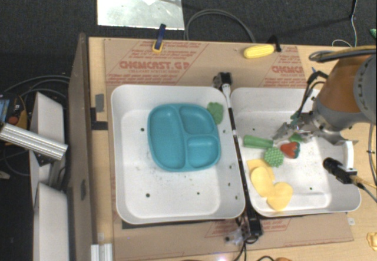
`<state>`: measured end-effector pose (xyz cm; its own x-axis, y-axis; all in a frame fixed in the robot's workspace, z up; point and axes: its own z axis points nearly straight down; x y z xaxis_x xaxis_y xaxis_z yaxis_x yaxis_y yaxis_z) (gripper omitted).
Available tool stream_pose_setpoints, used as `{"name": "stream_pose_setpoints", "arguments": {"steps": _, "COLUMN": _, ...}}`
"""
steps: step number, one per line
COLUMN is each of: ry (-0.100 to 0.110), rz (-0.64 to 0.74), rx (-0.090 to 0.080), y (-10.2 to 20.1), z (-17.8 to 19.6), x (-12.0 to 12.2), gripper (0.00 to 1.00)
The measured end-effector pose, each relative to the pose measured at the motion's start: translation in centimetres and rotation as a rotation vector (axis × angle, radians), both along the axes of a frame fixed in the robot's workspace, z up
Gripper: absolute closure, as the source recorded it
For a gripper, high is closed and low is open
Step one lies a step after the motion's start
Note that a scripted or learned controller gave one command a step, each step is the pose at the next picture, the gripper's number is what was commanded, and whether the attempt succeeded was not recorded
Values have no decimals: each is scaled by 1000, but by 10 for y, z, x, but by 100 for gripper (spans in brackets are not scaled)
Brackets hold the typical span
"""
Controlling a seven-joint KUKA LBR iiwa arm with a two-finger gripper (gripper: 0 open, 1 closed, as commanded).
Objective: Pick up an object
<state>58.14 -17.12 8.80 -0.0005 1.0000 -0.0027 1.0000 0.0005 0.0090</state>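
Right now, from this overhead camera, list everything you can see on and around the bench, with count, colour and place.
Bins: two, white, side by side on the bench.
Divided plate: one, teal blue, in the left bin.
Green piece: one, at the plate's upper right edge in the left bin.
Green stick: one, lying in the right bin near the divider.
Bumpy green ball: one, right bin, beside the red item.
Red item: one, right bin, just under the hand.
Yellow pieces: a pale yellow cluster, front of the right bin; exact count unclear.
Yellow object: one, on the cardboard behind the bins.
Arm: one, grey with orange band, from the right.
Hand: one, low over the right bin.
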Motion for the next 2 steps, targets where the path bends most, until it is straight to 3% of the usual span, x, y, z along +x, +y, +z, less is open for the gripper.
{"name": "stream_pose_setpoints", "arguments": {"steps": 2, "ry": 10, "rz": -1, "rx": 3, "y": 31, "z": -4, "x": -44, "gripper": 0}}
